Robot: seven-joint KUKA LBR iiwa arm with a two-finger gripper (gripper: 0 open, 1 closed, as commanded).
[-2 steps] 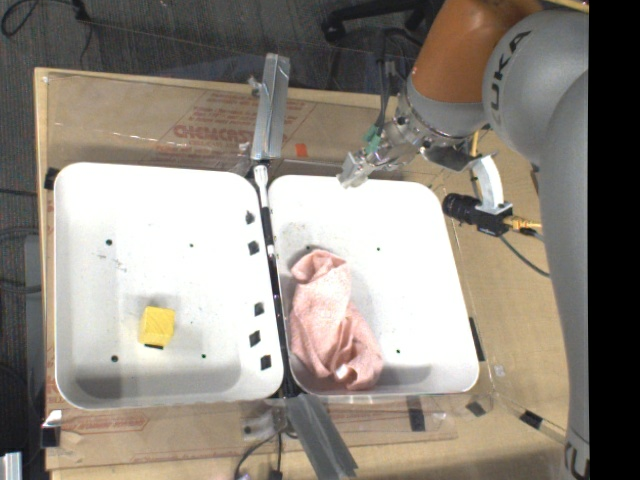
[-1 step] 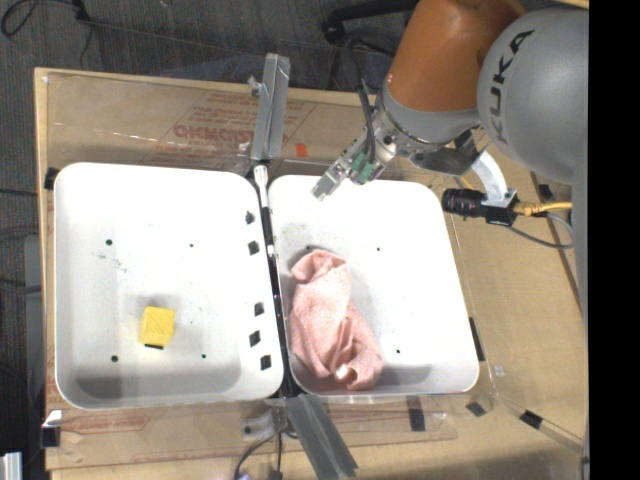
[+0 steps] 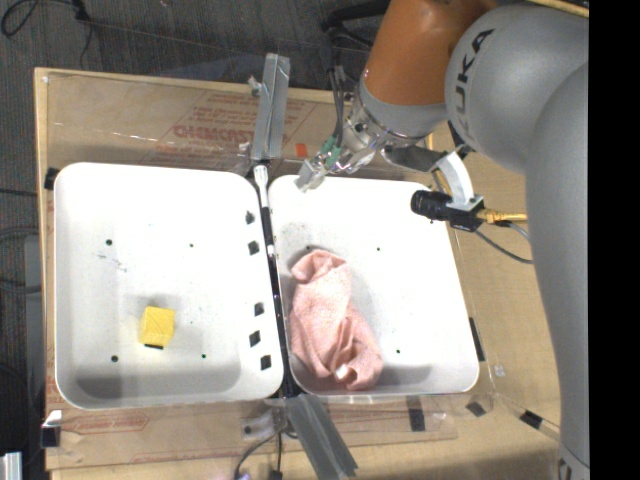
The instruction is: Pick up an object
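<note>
The table (image 3: 130, 118) is a pale brown board with faded red lettering, and it stands on a dark, carpet-like floor (image 3: 180, 18) where black cables trail. Two shallow white bins sit side by side on it, their rounded, smooth plastic rims meeting along a grey metal bar (image 3: 270, 118). The fingers (image 3: 325, 163) hang at the far edge of the right bin (image 3: 430, 298), just over its upper left corner; whether they are open or closed I cannot tell, and nothing is visibly between them. Above them rise the orange band (image 3: 420, 28) and the grey, glossy arm (image 3: 530, 98). Nearer the camera than the fingers, well apart from them, a pink cloth (image 3: 330, 318) lies crumpled in soft folds against the right bin's left wall. In the left bin (image 3: 100, 208), farther off and to the left of the fingers, rests a small yellow block (image 3: 158, 326) with a blunt, squarish shape.
</note>
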